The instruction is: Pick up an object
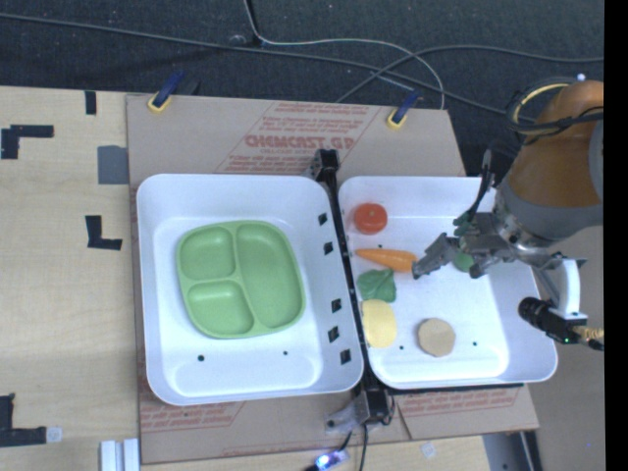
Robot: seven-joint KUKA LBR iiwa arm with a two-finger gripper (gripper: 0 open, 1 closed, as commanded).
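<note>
Arm [554, 180]: bulky rounded segment, orange on top, shading to brownish-grey lower down, smooth shell. A yellow and black cable loops over the orange top near the upper edge of the segment. Below it a lighter grey wrist collar, metallic in look.

Gripper [453, 259]: dark grey to black, angular, built of short linked bars and brackets; details blurred. A thin dark cable runs up along the left side of the arm from the gripper mount.

A white bracket hangs off the wrist's lower right side, carrying a small black cylindrical module with a yellowish tip at its far end.
</note>
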